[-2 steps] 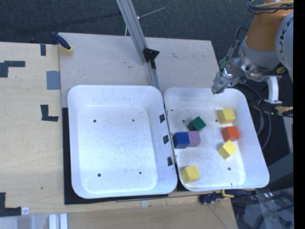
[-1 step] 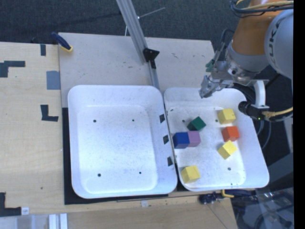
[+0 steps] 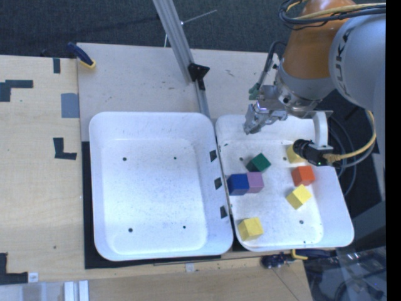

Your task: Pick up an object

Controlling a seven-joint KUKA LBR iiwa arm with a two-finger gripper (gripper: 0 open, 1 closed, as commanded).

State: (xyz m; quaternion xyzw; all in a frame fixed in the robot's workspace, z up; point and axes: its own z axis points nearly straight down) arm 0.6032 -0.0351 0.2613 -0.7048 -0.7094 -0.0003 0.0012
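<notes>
Nearest the lens, along the bottom edge, a small yellow cube [image 3: 250, 227] sits at the front of the right-hand shallow white plastic bin [image 3: 335, 231], with the other blocks spread behind it: a blue cube [image 3: 238, 184] touching a lilac cube [image 3: 255, 181], a dark green cube [image 3: 258, 163], an orange cube [image 3: 302, 175], a second yellow cube [image 3: 299, 196], and what looks like a third yellow piece [image 3: 293, 153] half hidden by a black fitting with a cable. By my reading the pick has hardly begun: the metal two-finger gripper [image 3: 252, 126] hangs over the bin's back left corner with nothing between its fingers [image 3: 256, 121], which look close together, though I cannot tell whether they are open or closed (they are small and blurred). Every block lies loose on the bin floor, so choosing, descending, gripping and lifting all remain. Beside it, the left-hand white bin [image 3: 100, 187] rests on a pale wooden bench [image 3: 37, 187] marked with grey tape, dark carpet beyond.
</notes>
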